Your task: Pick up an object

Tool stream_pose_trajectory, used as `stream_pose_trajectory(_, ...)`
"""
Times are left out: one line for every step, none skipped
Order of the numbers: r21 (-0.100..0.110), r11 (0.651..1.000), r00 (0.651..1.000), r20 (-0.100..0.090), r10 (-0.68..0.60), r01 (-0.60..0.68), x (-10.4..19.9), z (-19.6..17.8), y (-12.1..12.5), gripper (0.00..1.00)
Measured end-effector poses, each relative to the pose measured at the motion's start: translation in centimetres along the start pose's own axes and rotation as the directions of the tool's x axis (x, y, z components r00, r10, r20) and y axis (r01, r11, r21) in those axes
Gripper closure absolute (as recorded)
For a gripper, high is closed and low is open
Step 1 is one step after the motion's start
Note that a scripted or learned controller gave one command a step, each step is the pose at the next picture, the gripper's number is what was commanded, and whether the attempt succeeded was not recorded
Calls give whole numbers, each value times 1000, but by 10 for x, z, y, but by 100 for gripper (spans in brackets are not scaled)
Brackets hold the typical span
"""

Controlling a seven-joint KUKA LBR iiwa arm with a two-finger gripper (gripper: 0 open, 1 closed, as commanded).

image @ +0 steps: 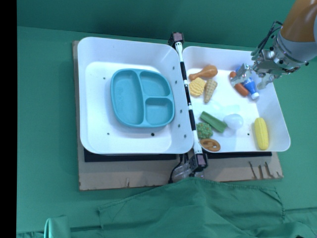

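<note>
The right bin [277, 110] holds several toy foods. My gripper [252, 78] hangs over its far right part, open, with a finger [241, 75] on each side of a small blue bottle with a white cap [250, 87]. The bottle lies in the bin, and an orange carrot piece [239, 88] lies right beside it. Further left are a brown drumstick [204, 73], a yellow waffle piece [197, 87] and a pale corn cob [210, 89]. Nearer the front lie a green cucumber [214, 121], a white egg [233, 121], broccoli [204, 130], a pretzel [211, 145] and a yellow corn cob [261, 133].
The left bin [94, 58] holds a teal divided plate [142, 97]. A black and white divider rail [184, 90] runs between the bins. Green cloth [198, 207] bunches at the front of the bench.
</note>
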State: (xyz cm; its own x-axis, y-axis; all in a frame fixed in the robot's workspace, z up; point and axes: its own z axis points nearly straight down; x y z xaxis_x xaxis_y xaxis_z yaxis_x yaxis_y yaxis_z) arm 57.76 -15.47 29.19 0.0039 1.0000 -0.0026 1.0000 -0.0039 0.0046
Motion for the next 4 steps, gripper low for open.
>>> stream_pose_trajectory(0, 1000, 1000, 0, 0, 0, 0, 0, 0, 0)
stream_pose_trajectory(1, 1000, 1000, 0, -5, 5, 37, 75, 60, 0)
stream_pose_trajectory(-6, 1000, 1000, 2, 1, -1, 33, 58, 59, 100)
stream_pose_trajectory(-4, 1000, 1000, -2, 3, -3, -27, 110, 62, 100)
